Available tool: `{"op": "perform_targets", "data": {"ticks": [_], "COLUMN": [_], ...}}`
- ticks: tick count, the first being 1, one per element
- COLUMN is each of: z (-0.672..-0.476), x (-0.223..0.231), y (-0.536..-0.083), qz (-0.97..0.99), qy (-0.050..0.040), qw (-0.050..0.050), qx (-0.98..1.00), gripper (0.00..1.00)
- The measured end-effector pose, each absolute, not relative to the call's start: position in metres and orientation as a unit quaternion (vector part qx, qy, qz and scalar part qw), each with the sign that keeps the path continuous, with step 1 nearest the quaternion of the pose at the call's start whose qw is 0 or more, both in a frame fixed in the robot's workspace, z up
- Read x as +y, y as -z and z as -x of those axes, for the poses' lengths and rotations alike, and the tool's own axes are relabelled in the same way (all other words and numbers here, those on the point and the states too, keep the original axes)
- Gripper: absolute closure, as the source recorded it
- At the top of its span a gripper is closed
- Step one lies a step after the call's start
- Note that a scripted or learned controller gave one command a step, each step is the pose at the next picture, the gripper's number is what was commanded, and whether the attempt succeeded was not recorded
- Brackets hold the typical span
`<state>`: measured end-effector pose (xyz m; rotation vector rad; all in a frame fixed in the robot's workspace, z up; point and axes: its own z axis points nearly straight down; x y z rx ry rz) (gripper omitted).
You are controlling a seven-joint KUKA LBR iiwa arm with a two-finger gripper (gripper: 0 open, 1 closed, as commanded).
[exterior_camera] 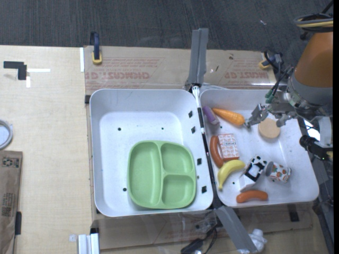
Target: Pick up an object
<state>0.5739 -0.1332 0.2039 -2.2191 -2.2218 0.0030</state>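
Gripper [270, 115], fingers spread and empty, poised just above the tan disc [269, 130]; carrot [230, 116] alongside.

Red mirrored "CHEMCAST GP" print on brown paper [143, 67] behind bins; rest unreadable.

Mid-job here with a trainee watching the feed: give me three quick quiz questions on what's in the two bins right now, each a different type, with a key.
1. True or false: the green divided plate lies in the left bin.
2. Multiple choice: which item lies nearest the right bin's front edge? A) the carrot B) the orange sausage C) the tan round disc
3. Fill in: the tool hangs over the right bin, between the carrot and the ____.

Key: 1 true; 2 B; 3 tan round disc.
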Motion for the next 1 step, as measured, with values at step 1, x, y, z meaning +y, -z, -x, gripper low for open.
{"op": "perform_targets", "data": {"ticks": [1], "z": [-0.6241], "x": [-0.1645], "y": [-0.0921], "qz": [0.644], "qy": [0.0], "qw": [-0.001], "qx": [-0.765], "gripper": [0.0]}}
